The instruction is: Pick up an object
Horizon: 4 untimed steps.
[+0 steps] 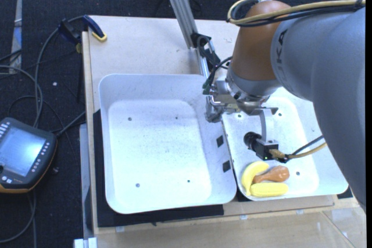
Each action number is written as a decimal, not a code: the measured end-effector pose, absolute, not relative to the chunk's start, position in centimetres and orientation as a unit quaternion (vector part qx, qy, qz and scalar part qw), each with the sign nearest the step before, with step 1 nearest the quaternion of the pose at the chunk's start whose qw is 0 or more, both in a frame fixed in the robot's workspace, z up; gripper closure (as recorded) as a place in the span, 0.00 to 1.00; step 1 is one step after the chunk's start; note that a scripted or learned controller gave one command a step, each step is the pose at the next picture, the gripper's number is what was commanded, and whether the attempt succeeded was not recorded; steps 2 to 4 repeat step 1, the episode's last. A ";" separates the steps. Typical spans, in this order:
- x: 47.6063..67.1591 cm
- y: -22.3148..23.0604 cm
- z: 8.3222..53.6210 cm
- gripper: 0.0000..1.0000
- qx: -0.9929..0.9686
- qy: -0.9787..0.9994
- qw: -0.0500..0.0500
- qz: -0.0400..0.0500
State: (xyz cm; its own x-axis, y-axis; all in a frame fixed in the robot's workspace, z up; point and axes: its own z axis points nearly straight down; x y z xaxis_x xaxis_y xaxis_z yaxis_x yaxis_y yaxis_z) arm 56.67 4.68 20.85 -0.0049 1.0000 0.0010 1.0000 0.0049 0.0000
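Observation:
Three small objects lie together at the near end of the right bin (302,125): a yellow banana-shaped piece (251,173), an orange-brown piece (277,173) beside it, and a yellow oblong piece (269,189) in front. My gripper (238,114) hangs under the orange wrist over the far left part of the right bin, close to the wall shared with the left bin. It is well behind the three objects and apart from them. The arm covers most of the gripper from above. I see nothing held in it.
The left bin (110,96) stands beside the right one. A slanted metal rail (180,3) runs down to the bins' far edge. A black cable fitting (258,145) hangs between gripper and objects. A teach pendant (23,154) lies off the bench at left.

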 end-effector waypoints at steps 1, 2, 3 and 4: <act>57.6 9.6 22.9 1.00 -0.706 -0.709 0.000 -0.001; 57.6 9.6 22.9 1.00 -0.706 -0.709 0.000 -0.001; 57.6 9.6 22.9 1.00 -0.706 -0.709 0.000 -0.001; 57.6 9.6 22.9 1.00 -0.706 -0.709 0.000 -0.001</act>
